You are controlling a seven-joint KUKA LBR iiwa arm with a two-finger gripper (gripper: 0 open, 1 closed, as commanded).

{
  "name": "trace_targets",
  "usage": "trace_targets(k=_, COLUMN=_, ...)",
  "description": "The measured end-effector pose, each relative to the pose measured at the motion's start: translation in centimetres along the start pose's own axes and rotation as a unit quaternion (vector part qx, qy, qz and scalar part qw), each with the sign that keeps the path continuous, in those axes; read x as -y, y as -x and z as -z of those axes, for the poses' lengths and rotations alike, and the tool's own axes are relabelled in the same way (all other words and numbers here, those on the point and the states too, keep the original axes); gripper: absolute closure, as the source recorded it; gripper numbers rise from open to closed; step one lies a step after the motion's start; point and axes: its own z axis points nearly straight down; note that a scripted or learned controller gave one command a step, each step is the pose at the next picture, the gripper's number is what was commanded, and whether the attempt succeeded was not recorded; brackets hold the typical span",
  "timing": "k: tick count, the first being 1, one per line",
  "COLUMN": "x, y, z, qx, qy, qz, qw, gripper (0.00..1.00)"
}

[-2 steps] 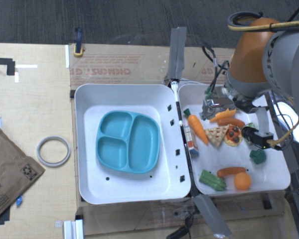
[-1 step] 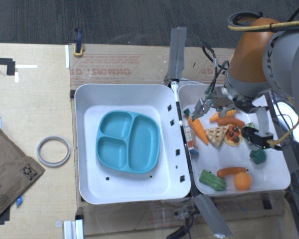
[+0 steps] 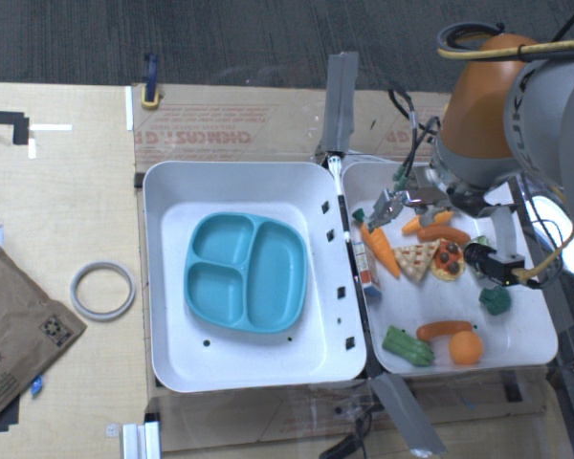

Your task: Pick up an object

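Carrot (image 3: 382, 249): toy, lying by the right bin's (image 3: 540, 347) left wall; I judge it light, rigid, slick, best pinched across its thick middle. Pizza slice (image 3: 431, 259) beside it. Gripper (image 3: 390, 206) hangs above the carrot's top end; state I cannot tell.

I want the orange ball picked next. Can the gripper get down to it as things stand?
Probably yes. The orange ball lies near the right bin's front edge with nothing on top of it; only a sausage touches its upper left side.
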Motion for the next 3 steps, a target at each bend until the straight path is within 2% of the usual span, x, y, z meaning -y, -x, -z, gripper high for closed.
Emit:
trace_targets(k=1, x=0.3, y=5.4, z=-4.7, qx=-0.001, qy=-0.001, qz=0.028, qw=0.9996, gripper=0.0)
trace_targets(k=2, x=1.7, y=5.5, z=-9.9, qx=-0.001, qy=0.001, qz=0.052, qw=0.9987, gripper=0.0)
trace_targets(k=3, x=1.7, y=5.6, z=-9.0, qx=0.0, qy=0.001, qz=0.051, qw=0.9987, gripper=1.0)
